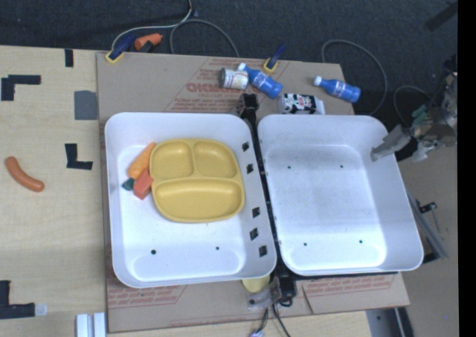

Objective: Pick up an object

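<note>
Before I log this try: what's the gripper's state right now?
Gripper: at the right bin's right rim, nothing seen held; open or shut cannot be told.

The table (44,239) is light wood with a brown cardboard sheet (186,79) on top. Two white bins sit side by side on the cardboard: the left bin (178,261) and the right bin (335,254). Behind them lie two small blue bottles (265,82) (338,89). A toy sausage (24,174) lies on the wood at the left.
</note>
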Controlling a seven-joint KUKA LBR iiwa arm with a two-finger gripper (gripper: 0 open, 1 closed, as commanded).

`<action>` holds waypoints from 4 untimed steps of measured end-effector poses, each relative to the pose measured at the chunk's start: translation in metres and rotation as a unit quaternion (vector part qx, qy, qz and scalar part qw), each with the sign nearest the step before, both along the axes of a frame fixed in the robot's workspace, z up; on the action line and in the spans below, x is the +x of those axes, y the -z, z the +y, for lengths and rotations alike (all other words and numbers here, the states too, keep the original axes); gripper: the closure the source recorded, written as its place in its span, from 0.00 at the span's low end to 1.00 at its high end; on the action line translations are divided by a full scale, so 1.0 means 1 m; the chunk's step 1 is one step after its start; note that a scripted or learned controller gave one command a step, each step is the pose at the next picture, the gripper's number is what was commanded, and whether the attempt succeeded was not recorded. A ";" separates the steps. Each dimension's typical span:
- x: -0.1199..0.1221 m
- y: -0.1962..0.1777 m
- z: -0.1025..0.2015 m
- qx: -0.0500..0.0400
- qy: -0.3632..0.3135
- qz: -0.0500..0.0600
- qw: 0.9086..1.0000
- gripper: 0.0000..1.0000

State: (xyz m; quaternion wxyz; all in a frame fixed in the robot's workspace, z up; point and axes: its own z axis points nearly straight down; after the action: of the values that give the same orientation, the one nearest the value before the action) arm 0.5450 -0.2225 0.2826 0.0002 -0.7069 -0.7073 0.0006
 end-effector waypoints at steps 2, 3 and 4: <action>0.047 0.135 -0.003 -0.003 -0.001 -0.005 1.000 0.00; 0.004 0.200 0.090 -0.001 -0.002 -0.001 1.000 0.00; 0.026 0.055 0.038 -0.004 0.001 -0.008 1.000 0.00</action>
State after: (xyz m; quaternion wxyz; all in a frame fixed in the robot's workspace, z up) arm 0.5713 -0.1841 0.2279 -0.0084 -0.7075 -0.7067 -0.0028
